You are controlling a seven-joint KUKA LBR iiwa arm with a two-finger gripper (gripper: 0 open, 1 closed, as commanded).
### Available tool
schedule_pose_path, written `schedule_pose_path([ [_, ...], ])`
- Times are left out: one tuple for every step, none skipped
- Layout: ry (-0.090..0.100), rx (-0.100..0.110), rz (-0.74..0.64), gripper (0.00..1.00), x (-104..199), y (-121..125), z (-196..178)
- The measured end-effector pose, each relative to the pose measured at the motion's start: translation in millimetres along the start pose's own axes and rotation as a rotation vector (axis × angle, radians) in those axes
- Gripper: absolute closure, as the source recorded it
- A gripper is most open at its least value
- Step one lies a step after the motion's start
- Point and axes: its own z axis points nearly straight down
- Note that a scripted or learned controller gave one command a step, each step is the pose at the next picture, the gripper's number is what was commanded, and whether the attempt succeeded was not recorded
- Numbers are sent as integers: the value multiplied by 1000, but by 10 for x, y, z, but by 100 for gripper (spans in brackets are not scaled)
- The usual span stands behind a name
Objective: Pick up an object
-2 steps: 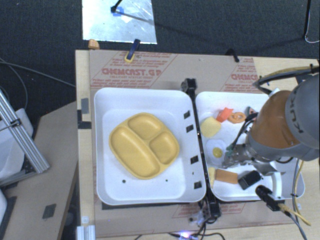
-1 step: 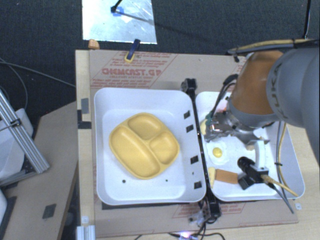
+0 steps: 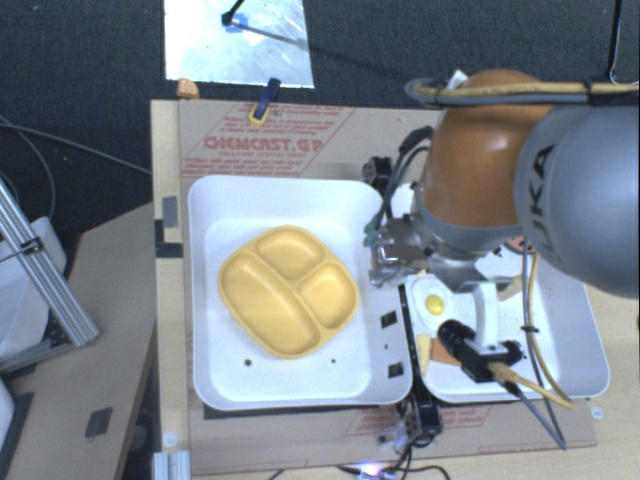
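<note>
Evidently the arm (image 3: pixel 520 168) is low over the right bin (image 3: pixel 590 368), reaching in from the right, so I judge this to be the approach or descent step of a pick, with no lift begun. The gripper (image 3: pixel 462 286) sits beneath the orange-banded wrist at the bin's left side, and the arm's bulk masks it from above, so I cannot tell whether it is wide, narrow or closed on anything.

Just near of the wrist, by the right bin's left wall, lies what looks like a toy fried egg (image 3: pixel 433 304), white with a yellow yolk. A small tan piece (image 3: pixel 424 349) lies nearer still, though it is too small to identify. The left bin (image 3: pixel 200 268) holds a yellow divided plate (image 3: pixel 288 290), lying flat at its middle, well apart from the gripper.

The egg seems the likeliest target. The next move calls for settling over it without crowding the bin wall, closing, then rising straight up.
</note>
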Motion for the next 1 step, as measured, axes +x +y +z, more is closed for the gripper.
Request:
schedule_pose_path([
  [-6,16,9,100,154,324,1237],
])
